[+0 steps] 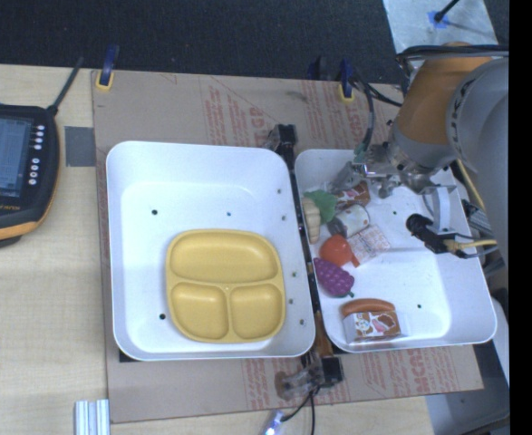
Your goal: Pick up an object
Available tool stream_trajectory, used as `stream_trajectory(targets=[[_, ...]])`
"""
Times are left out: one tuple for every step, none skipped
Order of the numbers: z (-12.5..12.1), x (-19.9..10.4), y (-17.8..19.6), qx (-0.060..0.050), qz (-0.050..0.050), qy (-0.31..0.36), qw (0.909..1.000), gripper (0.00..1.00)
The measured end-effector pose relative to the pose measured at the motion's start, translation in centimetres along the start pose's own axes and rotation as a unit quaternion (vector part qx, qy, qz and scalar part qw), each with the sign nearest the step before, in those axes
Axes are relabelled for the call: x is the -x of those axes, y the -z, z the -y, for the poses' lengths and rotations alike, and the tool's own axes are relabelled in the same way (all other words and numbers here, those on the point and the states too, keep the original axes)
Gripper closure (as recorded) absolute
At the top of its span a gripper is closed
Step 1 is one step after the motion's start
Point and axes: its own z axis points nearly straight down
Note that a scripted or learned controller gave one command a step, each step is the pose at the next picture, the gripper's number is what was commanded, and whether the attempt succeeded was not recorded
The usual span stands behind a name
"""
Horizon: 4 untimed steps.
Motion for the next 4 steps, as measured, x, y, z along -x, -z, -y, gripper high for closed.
stream_trajectory(targets=[[-1.3, -0.3, -0.1, -0.008, 0.000, -0.001, 1.0000, 0.00], [-1.5, 0.0, 1.3, -0.005, 0.003, 0.000, 1.0000, 1.00], [-1.4, -0.1, 1.2, -0.006, 0.002, 0.001, 1.0000, 0.00], [6.1, 0.3, -0.2, -0.015, -0.001, 0.000, 0.9999, 0.00]])
